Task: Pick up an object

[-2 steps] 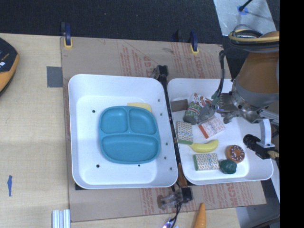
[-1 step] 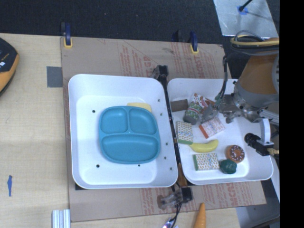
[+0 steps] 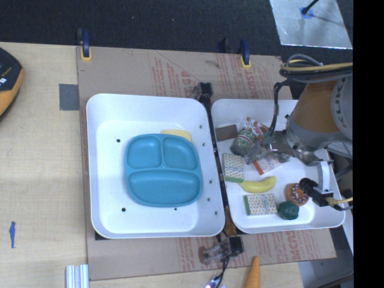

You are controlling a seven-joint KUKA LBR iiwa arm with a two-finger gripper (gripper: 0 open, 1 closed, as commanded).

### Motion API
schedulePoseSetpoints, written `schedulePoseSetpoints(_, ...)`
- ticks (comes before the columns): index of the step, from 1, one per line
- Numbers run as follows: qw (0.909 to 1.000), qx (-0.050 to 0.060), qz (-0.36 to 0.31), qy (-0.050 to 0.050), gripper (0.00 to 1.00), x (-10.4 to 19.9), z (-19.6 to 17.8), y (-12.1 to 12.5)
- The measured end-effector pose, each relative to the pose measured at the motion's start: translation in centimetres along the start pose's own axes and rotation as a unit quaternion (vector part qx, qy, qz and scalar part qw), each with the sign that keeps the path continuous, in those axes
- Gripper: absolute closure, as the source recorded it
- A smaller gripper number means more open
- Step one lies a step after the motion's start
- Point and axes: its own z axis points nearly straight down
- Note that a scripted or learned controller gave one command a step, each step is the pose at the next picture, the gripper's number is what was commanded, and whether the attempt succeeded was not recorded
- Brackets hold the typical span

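While gripper (image 3: 264, 152) hovers, finger state unclear, banana (image 3: 258, 185) lies lengthwise left-right in right bin (image 3: 324, 221).

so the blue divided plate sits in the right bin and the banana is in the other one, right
Not quite. The camera view shows the blue plate in the left bin, not the right. The banana is indeed in the other bin, the right one.
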Motion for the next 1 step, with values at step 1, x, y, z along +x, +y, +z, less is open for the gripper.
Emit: schedulePoseSetpoints(1,1.0000,-0.004,0.000,0.001,1.00,-0.04,-1.61,0.33)
